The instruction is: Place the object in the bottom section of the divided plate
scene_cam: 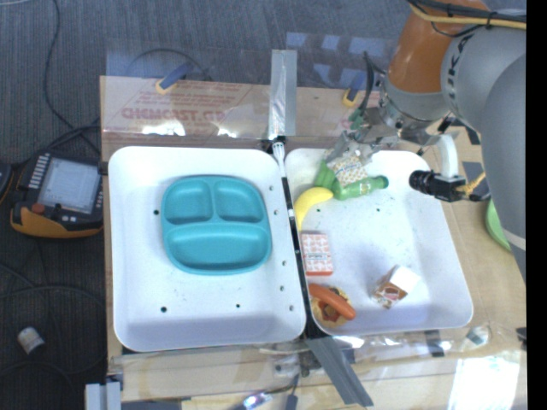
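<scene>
A teal divided plate [214, 224] lies in the left white bin [137, 297], with two small sections at the top and one wide section at the bottom. My gripper [357, 146] hangs over the upper left part of the right bin [436, 254], just above a green bottle [352, 182] with a patterned label. The bottle lies on its side, and the gripper's tip overlaps its upper end. A yellow banana-like piece [311, 202] lies beside the bottle, against the bin's left wall.
In the right bin also lie a red and white carton [317, 253], an orange hot dog toy [332, 304] at the lower left corner, and a small white and brown box [392, 286]. A tablet-like device [61, 188] sits on the floor at left.
</scene>
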`<action>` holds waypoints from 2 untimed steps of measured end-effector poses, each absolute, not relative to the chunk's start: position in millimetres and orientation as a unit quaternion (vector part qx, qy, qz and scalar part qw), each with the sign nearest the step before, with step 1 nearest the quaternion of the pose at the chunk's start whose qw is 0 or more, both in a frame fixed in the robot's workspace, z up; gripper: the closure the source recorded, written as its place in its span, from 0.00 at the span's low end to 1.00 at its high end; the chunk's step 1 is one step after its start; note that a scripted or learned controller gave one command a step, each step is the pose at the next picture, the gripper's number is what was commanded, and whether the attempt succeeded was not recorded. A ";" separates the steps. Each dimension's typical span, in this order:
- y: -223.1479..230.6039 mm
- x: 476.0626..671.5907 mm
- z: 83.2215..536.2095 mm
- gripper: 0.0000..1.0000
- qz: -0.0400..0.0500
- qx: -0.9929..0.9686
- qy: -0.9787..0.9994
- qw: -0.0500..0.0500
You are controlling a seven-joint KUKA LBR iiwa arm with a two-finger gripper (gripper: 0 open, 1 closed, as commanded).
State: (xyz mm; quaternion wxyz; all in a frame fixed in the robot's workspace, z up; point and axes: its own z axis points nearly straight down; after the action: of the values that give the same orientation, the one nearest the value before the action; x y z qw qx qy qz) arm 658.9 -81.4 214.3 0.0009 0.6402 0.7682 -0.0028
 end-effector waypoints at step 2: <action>18.2 631.8 205.4 1.00 -0.001 0.659 0.752 -0.001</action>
State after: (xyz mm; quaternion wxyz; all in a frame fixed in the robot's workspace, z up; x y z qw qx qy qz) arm 631.8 18.2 205.4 -0.0014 0.6592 0.7520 -0.0013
